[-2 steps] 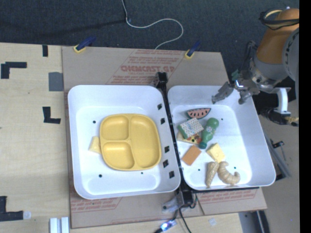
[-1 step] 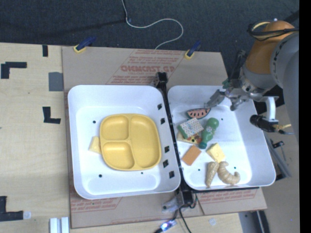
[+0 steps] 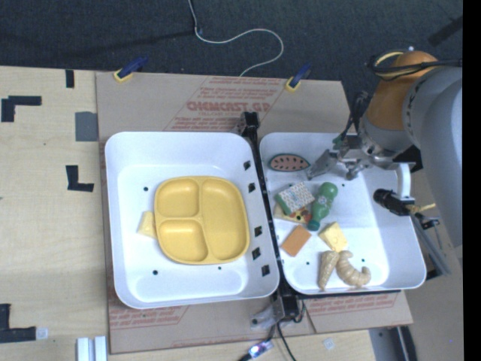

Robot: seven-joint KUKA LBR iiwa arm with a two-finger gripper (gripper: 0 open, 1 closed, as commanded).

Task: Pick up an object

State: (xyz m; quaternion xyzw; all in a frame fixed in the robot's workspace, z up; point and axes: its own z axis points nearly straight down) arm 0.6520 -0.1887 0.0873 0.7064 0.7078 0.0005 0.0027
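Dark carpet fills the top of the frame, and below it a cardboard sheet carries two white bins. At centre left, the left bin (image 3: pixel 124 201) holds a yellow divided plate (image 3: pixel 201 218). At centre right, the right bin (image 3: pixel 391 254) holds a heap of small toy foods: a green bottle-like piece (image 3: pixel 323 201), a checked block (image 3: pixel 294 196), an orange slab (image 3: pixel 296 240), a yellow wedge (image 3: pixel 334 237), a watermelon slice (image 3: pixel 288 162) and tan curved pieces (image 3: pixel 344 269).

The gripper (image 3: pixel 328 164) hangs over the upper part of the right bin, just above the heap. Whether it is released or clenched cannot be told, and nothing is seen held.

The toys are judged light, stiff and smooth plastic, likely to slip; the green piece, lying on top, seems best taken across its narrow body. The undersides of the stacked pieces are hidden, and the arm is cut off at the right edge.
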